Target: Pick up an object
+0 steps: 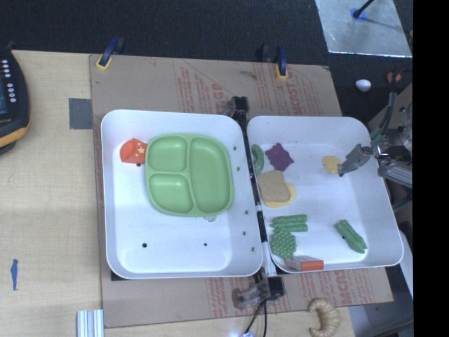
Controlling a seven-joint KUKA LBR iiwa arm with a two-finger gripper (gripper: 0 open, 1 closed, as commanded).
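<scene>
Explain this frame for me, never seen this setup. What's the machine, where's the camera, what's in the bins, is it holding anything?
One fixed camera looks down at a slant on a bench with two shallow white bins side by side. The machine is a robot arm reaching in from the right; its gripper hangs over the upper right part of the right bin, next to a small yellow piece. I can't tell if its jaws are open or shut, and nothing shows between them.

The left bin holds a green divided plate and a red piece with a star. The right bin holds toy food: a purple piece, a tan and yellow sandwich, green vegetables, a green pod and a small orange item.
</scene>
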